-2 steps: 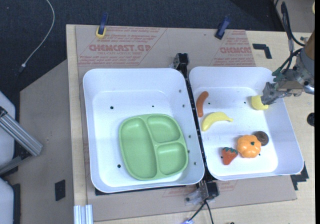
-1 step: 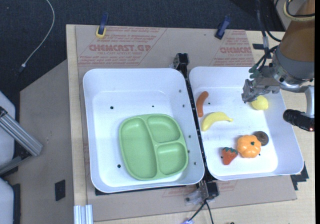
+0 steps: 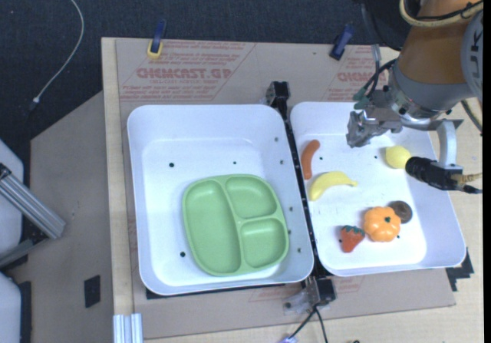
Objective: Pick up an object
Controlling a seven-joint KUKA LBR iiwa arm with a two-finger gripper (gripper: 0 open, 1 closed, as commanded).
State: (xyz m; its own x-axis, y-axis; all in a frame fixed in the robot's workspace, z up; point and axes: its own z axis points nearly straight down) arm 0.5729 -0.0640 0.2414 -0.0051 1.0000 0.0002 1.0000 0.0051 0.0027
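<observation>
The worktop [image 3: 192, 73] carries two shallow white bins side by side. The left bin [image 3: 153, 134] holds a green divided plate [image 3: 234, 222] toward its 5 o'clock corner. The right bin [image 3: 437, 245] holds the small toy foods. The grey arm [image 3: 441, 34] with its orange band reaches in from 2 o'clock, and its end effector [image 3: 360, 134] hangs over the upper middle of the right bin, apart from every item; whether it is spread or pressed together I cannot tell.

In the right bin, a yellow banana [image 3: 330, 183] lies near the centre, an orange pumpkin [image 3: 381, 224] at its 4 o'clock, and a red sausage [image 3: 308, 158] at its 11 o'clock by the bin's left wall. A yellow lemon [image 3: 397, 156] sits at 3 o'clock of the end effector. A strawberry [image 3: 350, 238] lies just beside the pumpkin at 8 o'clock, and a brown round piece [image 3: 401, 211] touches the pumpkin at 2 o'clock.
</observation>
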